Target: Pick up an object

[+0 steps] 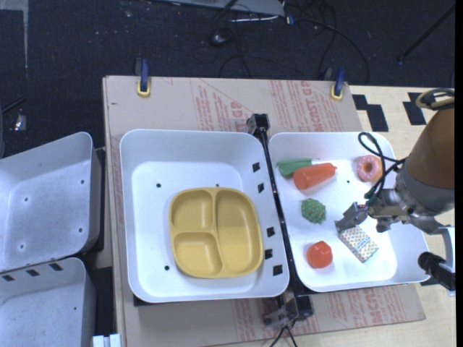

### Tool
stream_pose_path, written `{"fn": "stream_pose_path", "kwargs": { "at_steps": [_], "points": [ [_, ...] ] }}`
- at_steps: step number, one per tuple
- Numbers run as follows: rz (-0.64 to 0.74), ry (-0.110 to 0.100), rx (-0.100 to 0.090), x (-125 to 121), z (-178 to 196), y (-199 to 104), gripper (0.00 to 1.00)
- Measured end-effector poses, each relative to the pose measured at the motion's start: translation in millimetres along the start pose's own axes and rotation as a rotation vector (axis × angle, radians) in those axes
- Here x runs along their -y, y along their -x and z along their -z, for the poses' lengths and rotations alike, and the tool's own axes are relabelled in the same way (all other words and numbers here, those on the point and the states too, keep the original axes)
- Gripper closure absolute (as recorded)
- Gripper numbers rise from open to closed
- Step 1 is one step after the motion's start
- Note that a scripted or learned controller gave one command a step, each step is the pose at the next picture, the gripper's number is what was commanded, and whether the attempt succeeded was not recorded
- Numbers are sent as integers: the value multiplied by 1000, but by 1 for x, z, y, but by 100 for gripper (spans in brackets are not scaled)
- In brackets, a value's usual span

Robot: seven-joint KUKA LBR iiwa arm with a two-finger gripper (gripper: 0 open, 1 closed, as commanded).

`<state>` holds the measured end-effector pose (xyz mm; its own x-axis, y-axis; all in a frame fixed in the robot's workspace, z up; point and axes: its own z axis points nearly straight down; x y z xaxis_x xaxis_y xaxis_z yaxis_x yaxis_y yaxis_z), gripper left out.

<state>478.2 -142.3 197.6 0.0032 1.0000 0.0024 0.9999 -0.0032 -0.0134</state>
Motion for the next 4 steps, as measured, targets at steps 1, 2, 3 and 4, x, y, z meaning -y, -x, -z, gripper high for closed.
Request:
{"fn": "stream_pose_path", "kwargs": {
  "at_steps": [1,2,3,4],
  "points": [
    [4,12,2,-3,6,0,0],
    [2,7,1,-7,-57,1,0],
    [-1,30,11,-12,-102,4,0],
    [-2,33,14,-12,-90,5,100]
  ]
}}
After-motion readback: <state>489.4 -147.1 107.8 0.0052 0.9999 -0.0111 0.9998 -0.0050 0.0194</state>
